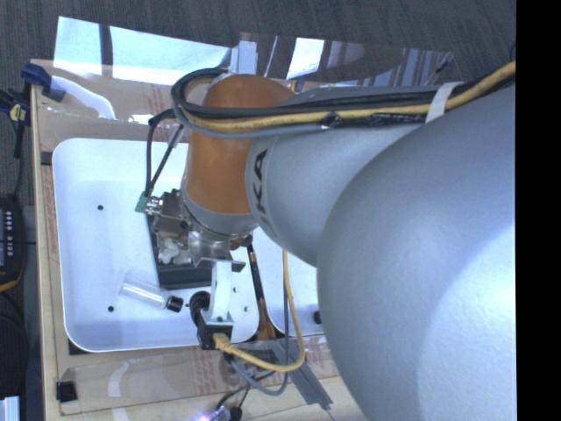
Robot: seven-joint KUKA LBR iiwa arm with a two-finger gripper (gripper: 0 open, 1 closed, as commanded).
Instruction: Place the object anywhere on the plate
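White left bin [83,235], clear tube [145,293] lying just below-left of claw [180,257], claw's grip unclear

The wooden bench [140,377] shows as a pale tan frame around the bins, with bare strips along its near and left edges. Directly on it sits the left white bin [83,235], its floor reaching left of and behind where the jaws hang. In that bin, just left of and slightly nearer than the jaws, lies a clear tube with a black cap [151,295], on its side. A sliver of the second white bin [298,301] shows on the right of the jaws. At the bench's front-left corner sits a small dark block [66,390], perhaps a bracket.
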